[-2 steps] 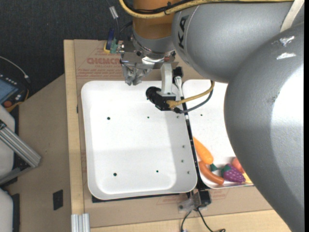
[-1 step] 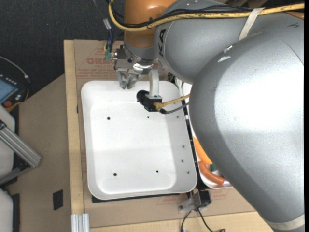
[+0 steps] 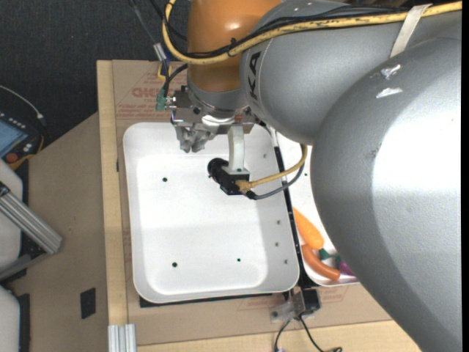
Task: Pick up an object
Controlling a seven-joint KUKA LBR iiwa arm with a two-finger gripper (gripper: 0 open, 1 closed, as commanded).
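Here, camera view: my gripper hangs over the left bin, jaws' spread not discernible. Graspable orange object lies in the right bin; I should cross there before descending.
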